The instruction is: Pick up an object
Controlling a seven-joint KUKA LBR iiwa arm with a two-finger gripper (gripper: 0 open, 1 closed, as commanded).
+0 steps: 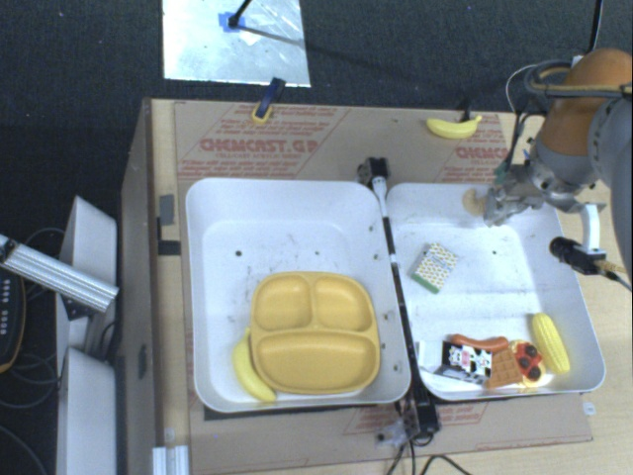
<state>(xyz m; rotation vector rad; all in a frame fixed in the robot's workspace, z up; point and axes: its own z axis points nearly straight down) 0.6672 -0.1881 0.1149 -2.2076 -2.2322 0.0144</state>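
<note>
Dark carpet surrounds a brown cardboard-topped counter [297,142] that carries two shallow white bins side by side. Arm [584,117] enters from the right, grey with an orange band, wrist bent down over the right bin's [475,275] far right corner. Claw [499,206] sits low at that corner, just beside a small tan object [476,202] by the far wall; whether the claw is wide, narrow or gripping cannot be told. Nearer the camera and left of the claw, a small green-and-white patterned box [434,266] lies tilted, long axis slanting from far right to near left. Well toward the camera from the claw, along the near wall: a printed card with red and orange shapes [492,360], and a yellow corn cob [550,341] whose long axis runs near-to-far with a slight slant. Left bin [227,216], well left of the claw, holds a yellow divided tray [315,331] with a banana [251,371] touching its left near edge. Another banana [453,125] lies on the counter beyond the claw.
</note>
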